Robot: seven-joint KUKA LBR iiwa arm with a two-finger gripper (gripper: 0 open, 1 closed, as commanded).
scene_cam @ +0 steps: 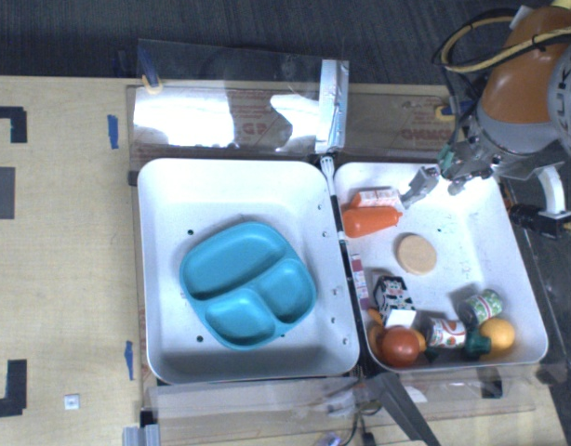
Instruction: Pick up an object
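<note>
My gripper (pixel 441 180) hangs over the back of the right bin (pixel 518 249), open, with nothing between its fingers. Just to its left lie a white and red box (pixel 376 198) and an orange wedge-shaped object (pixel 369 219). A tan round disc (pixel 417 254) rests mid-bin. At the front sit a black and white carton (pixel 391 295), a red round fruit (pixel 400 345), a small red can (pixel 444 333), a green can (pixel 482 305) and a yellow-orange fruit (pixel 497 333).
The left bin (pixel 165 203) holds a blue divided plate (pixel 248 282). A clear plastic sheet (pixel 234 110) stands behind the left bin. The arm's orange band (pixel 518 91) and cables sit above the right bin's back corner.
</note>
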